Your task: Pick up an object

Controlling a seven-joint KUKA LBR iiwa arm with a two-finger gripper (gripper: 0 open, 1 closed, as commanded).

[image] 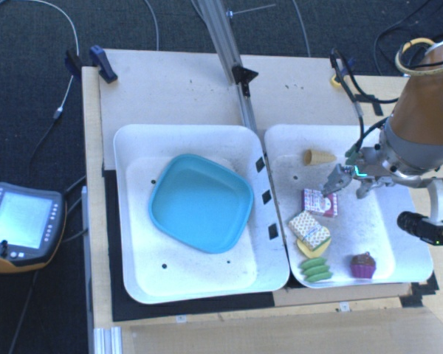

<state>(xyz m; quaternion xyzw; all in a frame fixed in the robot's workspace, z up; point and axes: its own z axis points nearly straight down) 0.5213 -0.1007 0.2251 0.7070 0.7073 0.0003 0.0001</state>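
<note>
1. My likely target is the small pink-and-white packet (319,202), lying flat near the middle of the right bin (399,268). No object is named, so this is my judgement from what sits nearest the tool.
2. The gripper (348,181) hangs just above and to the right of the packet, nothing between its fingers. They look slightly spread, one grey finger (334,182) angling down toward the packet's upper edge, not visibly touching it.
3. Just below the packet sits a yellow checkered block (309,229), touching or nearly so. Below that, at the bin's near edge, a green pea pod (315,270); a purple piece (362,265) lies toward the near right corner.
4. A cone-shaped tan item (319,156) rests alone toward the far edge, well apart from the cluster.
5. The left bin (125,198) carries a blue plate (201,202) at its centre, not in my way.
6. To do this well, I judge: centre the fingers over the packet before descending, straddling its narrow side. It is flat, so I go low, almost to the bin floor.
7. Risk: the block crowds the packet's lower edge; a finger landing between them may shove both. The cone is an easier isolated fallback.
8. Close, lift slowly, confirm something sits between the fingers.
</note>
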